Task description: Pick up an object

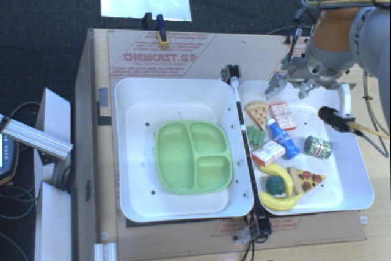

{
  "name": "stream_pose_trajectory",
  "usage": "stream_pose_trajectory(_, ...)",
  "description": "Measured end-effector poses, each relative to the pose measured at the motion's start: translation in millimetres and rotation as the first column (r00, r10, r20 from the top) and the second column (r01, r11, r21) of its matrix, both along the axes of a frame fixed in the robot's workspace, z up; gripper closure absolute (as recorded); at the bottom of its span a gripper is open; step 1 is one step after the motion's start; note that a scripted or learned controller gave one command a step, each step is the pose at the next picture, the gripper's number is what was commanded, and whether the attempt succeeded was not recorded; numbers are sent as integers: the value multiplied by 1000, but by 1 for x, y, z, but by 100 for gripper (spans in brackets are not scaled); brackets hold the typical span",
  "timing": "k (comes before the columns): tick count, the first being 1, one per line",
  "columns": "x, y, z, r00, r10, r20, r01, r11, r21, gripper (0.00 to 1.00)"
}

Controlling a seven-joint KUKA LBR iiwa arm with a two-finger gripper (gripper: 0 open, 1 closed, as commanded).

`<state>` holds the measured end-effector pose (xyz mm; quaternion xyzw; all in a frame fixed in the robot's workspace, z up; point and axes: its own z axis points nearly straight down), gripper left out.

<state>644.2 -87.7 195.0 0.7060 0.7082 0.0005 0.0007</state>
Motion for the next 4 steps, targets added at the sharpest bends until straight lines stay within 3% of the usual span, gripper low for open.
stream_pose_trajectory(1, 3, 2, -73, 1000, -1, -3, 1, 1000, 0, 0)
stream_pose_trajectory(2, 5, 0, -102, 1000, 0, 8, 0, 1000, 1, 0)
stream_pose_trajectory(3, -1, 3, -104, 1000, -1, 19, 1, 1000, -4, 0)
stream_pose_trajectory(4, -1, 2, -92, 1000, 0, 17, 1, 1000, -4, 100)
